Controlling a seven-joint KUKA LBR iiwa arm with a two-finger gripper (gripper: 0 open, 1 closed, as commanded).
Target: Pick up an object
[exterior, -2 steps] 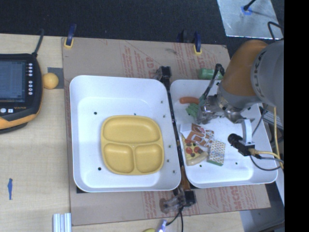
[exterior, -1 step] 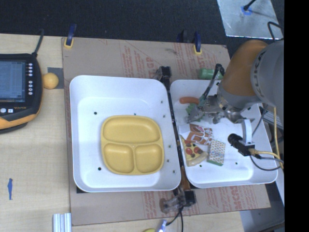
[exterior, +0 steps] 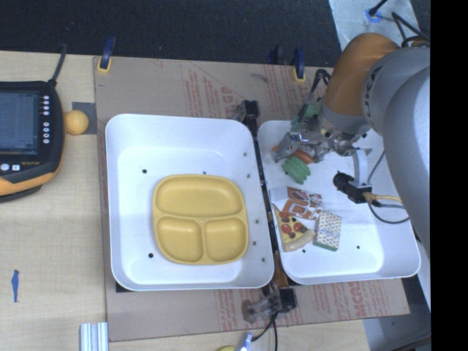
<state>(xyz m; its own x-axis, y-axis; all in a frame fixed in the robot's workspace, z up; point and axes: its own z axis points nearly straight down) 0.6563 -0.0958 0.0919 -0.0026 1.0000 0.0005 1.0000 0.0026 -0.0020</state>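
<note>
Several small items are seen in the right bin (exterior: 365,265): a green toy (exterior: 297,168) directly below the gripper (exterior: 303,146), a pizza-slice toy (exterior: 292,229) and two printed cards or packets (exterior: 327,230) nearer the front. The green toy is judged light, probably soft or plastic, and best taken across its narrow body. Whether anything is gripped cannot be told, since the gripper's tip is masked by the wrist. A yellow divided tray (exterior: 199,218) is set in the left bin (exterior: 124,196). Red lettering is printed on the cardboard underlay (exterior: 194,86) but cannot be read
</note>
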